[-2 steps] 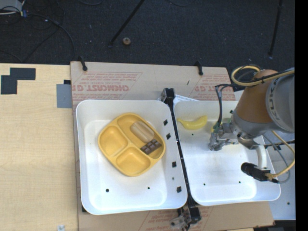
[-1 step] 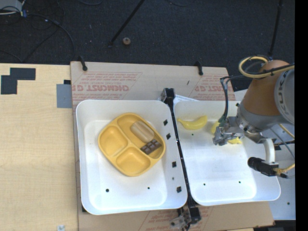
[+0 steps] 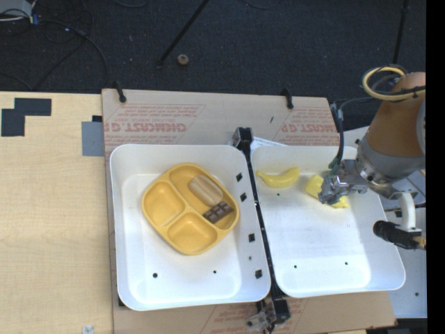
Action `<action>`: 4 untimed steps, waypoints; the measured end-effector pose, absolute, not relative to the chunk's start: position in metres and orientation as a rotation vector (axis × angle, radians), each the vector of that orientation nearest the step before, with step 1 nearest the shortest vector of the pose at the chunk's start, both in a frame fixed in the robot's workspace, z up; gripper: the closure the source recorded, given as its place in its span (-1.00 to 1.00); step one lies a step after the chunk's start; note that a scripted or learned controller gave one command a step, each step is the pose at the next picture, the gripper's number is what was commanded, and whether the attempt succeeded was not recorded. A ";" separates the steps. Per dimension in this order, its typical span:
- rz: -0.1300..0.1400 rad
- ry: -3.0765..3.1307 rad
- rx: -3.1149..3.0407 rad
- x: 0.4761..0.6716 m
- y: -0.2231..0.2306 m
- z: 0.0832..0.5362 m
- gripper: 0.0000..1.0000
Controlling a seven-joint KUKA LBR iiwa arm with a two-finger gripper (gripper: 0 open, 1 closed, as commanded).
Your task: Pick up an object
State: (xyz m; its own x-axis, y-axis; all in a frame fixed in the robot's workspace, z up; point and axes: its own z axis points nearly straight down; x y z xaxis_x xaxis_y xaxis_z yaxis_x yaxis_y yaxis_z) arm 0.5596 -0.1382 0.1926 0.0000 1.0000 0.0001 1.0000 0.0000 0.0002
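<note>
Grey arm with orange band reaches in from the right; its two-finger gripper (image 3: 332, 191) is low in the right shallow white bin (image 3: 334, 284), at a small yellow block-like object (image 3: 316, 185) near the bin's upper right. Cannot tell how the jaws stand. A yellow banana-shaped piece (image 3: 279, 178) lies just left of it, apart. Left white bin (image 3: 132, 270) holds a yellow three-compartment plastic tray (image 3: 167, 211), with a tan rounded piece (image 3: 205, 188) in its upper compartment and a small dark brown block (image 3: 219, 212) beside it.

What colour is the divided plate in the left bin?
Yellow. The divided plate shows best in the camera view, inside the left bin.
</note>
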 end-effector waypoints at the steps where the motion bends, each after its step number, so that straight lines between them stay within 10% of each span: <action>1: 0.000 2.223 2.220 0.560 -0.139 0.211 1.00; 4: 0.001 2.230 2.217 0.590 0.026 0.224 1.00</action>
